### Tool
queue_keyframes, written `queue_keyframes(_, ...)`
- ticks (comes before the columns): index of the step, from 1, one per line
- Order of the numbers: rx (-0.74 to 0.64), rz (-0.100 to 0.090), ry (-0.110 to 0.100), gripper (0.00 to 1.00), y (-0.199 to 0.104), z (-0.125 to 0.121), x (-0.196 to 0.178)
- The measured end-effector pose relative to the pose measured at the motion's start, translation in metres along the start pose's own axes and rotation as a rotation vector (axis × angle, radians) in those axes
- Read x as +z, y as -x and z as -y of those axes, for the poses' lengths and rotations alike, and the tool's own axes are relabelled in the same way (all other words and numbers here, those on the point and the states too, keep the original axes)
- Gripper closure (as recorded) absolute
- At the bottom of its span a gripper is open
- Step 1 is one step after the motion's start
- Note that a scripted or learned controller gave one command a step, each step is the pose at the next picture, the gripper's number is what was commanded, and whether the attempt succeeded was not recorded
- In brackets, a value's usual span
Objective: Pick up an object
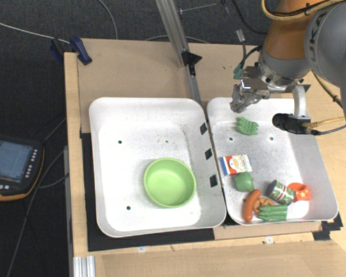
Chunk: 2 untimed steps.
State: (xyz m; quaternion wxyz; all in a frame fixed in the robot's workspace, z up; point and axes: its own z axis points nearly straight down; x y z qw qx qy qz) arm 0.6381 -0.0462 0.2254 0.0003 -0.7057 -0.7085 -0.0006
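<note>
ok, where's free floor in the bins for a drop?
Left bin: bare all round the bowl, most along its far half. Right bin: bare strip between the green toy and carton. Near corner is crowded: can, sausage.

Left bin: wide bare floor at the frame's centre-left; only the green bowl sits low in it.
Right bin: bare stretch along its right and middle.
Lower right clutter: small carton, green ball, sausage, can, green beans, red piece, packed close.
Upper part: green lump just below the gripper; black fitting to the right.
Centre top: slanted metal post.
</note>
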Motion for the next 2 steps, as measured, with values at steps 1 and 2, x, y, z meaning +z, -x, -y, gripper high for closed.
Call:
queue_keyframes(1, 0.0, 0.0, 0.001, 1.0, -0.046, -0.002, -0.011)
queue_keyframes(2, 0.0, 0.0, 0.001, 1.0, -0.096, -0.002, -0.02)
